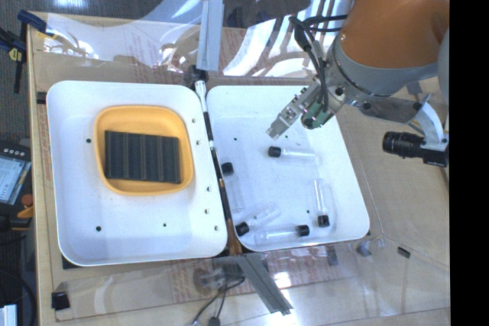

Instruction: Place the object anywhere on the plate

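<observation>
Gripper [280,126] tips hang over the upper middle of the right bin [348,164], pointing down and to the left; fingers look close together with nothing between them, but the gap is too small to judge, so cannot tell whether they are spread or pressed. Just below the tips lies a clear tube with a black cap [289,153], apart from the fingers, flat on the bin floor. Behind the fingers the metallic gripper body slants up and right to a green-tinted part, then cables, then the grey wrist and the big orange band [401,4] at the top right corner. Arm comes in from the right, tilted over the bin's far right edge. More capped tubes lie in the same bin: one upright-ish along the right side [321,206], several near the front edge [275,229], a black cap by the left wall [226,169]. The left bin [69,195] holds the yellow plate [141,122] with a dark ribbed insert [144,156], well apart from the gripper.
</observation>
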Controlling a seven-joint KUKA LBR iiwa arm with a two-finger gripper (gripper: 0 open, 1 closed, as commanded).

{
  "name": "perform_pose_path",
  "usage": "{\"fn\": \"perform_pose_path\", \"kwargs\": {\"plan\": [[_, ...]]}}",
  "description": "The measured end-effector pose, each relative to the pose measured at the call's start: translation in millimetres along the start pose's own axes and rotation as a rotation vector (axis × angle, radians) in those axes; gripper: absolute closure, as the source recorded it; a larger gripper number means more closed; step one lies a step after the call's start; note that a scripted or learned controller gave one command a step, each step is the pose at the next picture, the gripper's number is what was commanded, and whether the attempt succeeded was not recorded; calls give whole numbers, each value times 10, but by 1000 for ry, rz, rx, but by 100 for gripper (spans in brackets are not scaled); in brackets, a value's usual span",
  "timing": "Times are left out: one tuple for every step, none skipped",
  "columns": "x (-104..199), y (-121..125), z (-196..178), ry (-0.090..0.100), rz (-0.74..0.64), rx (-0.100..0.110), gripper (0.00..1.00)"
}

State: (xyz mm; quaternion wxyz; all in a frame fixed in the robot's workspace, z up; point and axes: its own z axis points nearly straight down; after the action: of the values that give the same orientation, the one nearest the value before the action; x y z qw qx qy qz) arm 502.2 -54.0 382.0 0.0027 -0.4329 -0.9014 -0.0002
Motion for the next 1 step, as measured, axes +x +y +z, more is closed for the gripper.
{"fn": "perform_pose_path", "kwargs": {"plan": [[0,12,-99,0,-7,0,100]]}}
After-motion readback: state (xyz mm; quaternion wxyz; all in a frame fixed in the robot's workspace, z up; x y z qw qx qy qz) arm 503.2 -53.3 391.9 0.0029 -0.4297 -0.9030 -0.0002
